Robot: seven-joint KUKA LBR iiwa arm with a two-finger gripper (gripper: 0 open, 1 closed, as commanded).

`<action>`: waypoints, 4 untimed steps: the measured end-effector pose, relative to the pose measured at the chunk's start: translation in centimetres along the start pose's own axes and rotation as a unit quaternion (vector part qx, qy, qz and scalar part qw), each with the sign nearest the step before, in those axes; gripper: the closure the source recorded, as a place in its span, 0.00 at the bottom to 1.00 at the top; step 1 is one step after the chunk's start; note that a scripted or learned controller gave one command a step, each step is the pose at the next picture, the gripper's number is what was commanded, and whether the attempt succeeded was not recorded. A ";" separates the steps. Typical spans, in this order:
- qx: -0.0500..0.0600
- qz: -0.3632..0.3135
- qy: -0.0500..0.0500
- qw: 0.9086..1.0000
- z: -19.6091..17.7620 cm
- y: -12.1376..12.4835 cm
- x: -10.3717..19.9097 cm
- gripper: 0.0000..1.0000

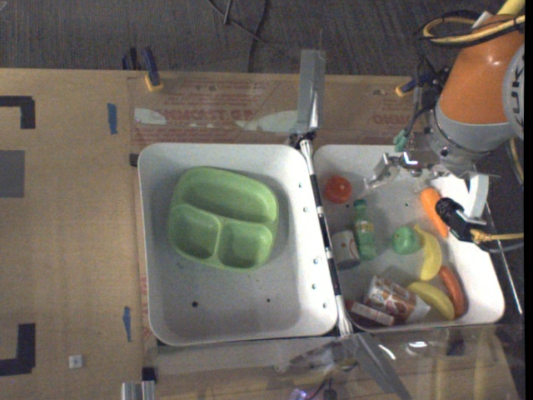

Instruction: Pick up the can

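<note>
The can (390, 299) lies on its side near the front of the right bin (483, 261); it has a red and white label, with a banana (435, 298) against its right side. My gripper (401, 167) hangs over the back of the same bin, well behind the can and apart from it. Its fingers stand open with nothing between them. The grey arm with the orange band (479, 82) reaches in from the upper right.
The right bin also holds a red tomato (337, 189), a green bottle (363, 229), a small grey box (344, 248), a green ball (405, 240), a second banana (430, 254) and two carrots (431, 209). A green divided plate (223, 217) sits in the left bin (158, 307).
</note>
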State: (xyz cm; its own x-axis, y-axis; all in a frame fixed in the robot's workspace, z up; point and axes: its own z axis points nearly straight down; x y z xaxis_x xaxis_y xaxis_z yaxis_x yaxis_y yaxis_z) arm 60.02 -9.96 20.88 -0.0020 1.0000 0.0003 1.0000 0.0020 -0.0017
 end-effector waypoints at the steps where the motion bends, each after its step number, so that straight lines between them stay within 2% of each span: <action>1: -0.006 -0.026 -0.005 1.000 9.8 -6.0 -0.1 0.00; 2: -0.005 0.015 -0.001 1.000 12.0 2.0 -2.6 0.00; 3: 0.027 0.067 0.007 0.997 12.5 5.9 -5.8 0.00; 4: 0.027 0.090 0.002 0.996 12.5 5.7 -5.4 0.00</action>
State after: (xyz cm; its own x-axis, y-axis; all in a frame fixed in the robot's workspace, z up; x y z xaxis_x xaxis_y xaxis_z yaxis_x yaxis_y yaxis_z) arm 65.69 -15.33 8.40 0.1769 0.9842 -0.0019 0.9827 -0.1767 -0.0562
